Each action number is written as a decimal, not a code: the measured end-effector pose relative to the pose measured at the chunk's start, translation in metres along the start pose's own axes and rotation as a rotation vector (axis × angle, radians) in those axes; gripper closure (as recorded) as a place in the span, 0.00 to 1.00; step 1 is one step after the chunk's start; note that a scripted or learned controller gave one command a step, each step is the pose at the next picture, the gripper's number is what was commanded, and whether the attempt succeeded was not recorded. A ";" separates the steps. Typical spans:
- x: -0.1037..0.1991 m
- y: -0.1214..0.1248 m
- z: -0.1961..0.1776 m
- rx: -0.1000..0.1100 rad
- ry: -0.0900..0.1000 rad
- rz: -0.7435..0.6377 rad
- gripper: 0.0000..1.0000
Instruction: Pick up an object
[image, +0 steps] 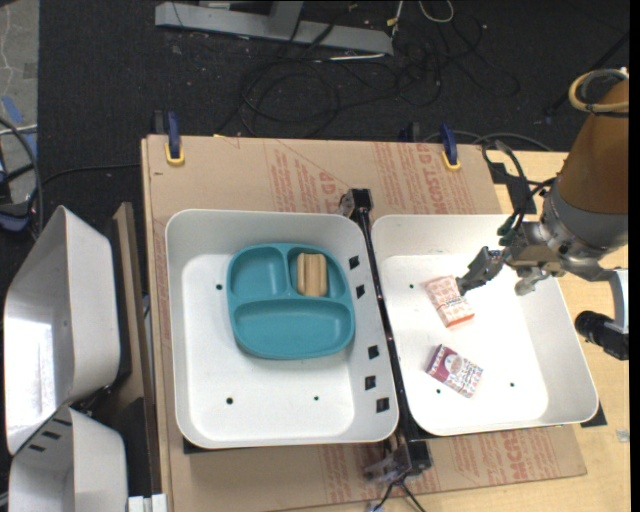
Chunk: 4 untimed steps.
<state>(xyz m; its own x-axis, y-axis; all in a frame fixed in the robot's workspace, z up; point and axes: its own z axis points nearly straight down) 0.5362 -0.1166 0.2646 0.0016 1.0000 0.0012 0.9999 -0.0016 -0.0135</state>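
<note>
Two small packets lie in the right bin (560, 400). A pink and white packet (449, 301) sits near the bin's middle, and a maroon and white packet (455, 371) lies closer to the front. My gripper (500, 280) hangs over the bin's back right part, just right of and above the pink packet. Its fingers (476, 272) are spread open with nothing between them. The dark left fingertip is close to the pink packet's upper right corner, and I cannot tell whether it touches.
The left bin (200, 400) holds a teal divided tray (285, 320) with a tan wooden block (312, 274) in its upper right compartment. A dark divider (378, 330) runs between the bins. The grey and orange arm (600, 170) reaches in from the right.
</note>
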 end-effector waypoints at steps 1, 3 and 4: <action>0.001 0.002 -0.007 -0.013 -0.001 -0.003 0.00; -0.015 0.007 0.096 -0.009 -0.001 0.000 0.00; -0.023 0.006 0.143 -0.011 -0.001 0.001 0.00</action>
<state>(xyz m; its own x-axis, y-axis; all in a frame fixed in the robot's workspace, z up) 0.5399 -0.1396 0.1218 0.0022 1.0000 0.0001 1.0000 -0.0022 -0.0022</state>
